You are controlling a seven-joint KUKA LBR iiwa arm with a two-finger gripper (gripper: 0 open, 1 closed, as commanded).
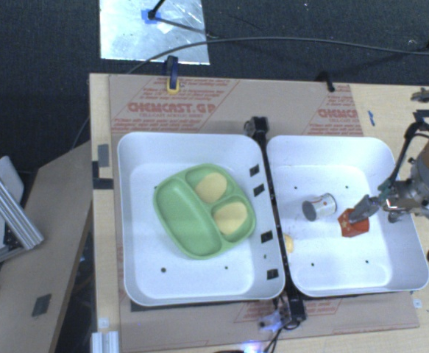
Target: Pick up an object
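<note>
Hand (363,210) partly covers red object (355,226); grip unclear.

Two white bins (133,219), one green divided plate (181,223), one metal cylinder (318,207), one red object (354,225)

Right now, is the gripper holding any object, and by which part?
It cannot be told. The gripper sits over the red object in the right bin, but a hold is not visible.

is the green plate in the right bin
No, the green divided plate lies in the left bin; the right bin holds other items.
</note>
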